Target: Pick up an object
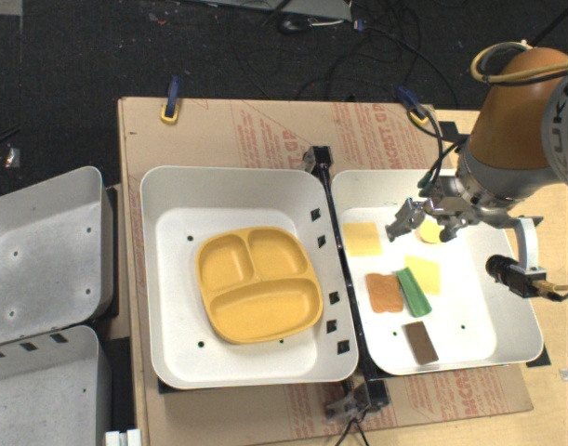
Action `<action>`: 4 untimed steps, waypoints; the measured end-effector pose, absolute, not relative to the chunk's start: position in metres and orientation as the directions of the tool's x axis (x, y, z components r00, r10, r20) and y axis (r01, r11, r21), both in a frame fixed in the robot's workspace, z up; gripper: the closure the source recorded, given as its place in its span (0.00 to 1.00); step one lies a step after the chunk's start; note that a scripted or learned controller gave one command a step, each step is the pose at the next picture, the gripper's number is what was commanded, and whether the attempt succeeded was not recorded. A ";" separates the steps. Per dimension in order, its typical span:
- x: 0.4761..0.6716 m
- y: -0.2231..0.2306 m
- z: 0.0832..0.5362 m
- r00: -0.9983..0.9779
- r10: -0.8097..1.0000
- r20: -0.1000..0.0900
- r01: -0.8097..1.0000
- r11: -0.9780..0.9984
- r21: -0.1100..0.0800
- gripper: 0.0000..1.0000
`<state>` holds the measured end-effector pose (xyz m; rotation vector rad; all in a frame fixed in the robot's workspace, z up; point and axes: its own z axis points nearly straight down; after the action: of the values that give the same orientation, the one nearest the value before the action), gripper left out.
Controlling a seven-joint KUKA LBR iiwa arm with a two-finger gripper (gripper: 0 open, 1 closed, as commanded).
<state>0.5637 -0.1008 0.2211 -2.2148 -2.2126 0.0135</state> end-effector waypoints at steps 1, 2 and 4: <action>0.566 -0.101 0.228 -0.001 1.000 0.000 1.000 0.001 -0.001 0.00; 0.570 -0.100 0.184 0.001 1.000 0.000 1.000 -0.001 -0.004 0.00; 0.569 -0.096 0.091 0.001 1.000 0.000 1.000 -0.001 -0.002 0.00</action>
<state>0.5686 -0.0958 0.0909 -2.2215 -2.2191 0.0018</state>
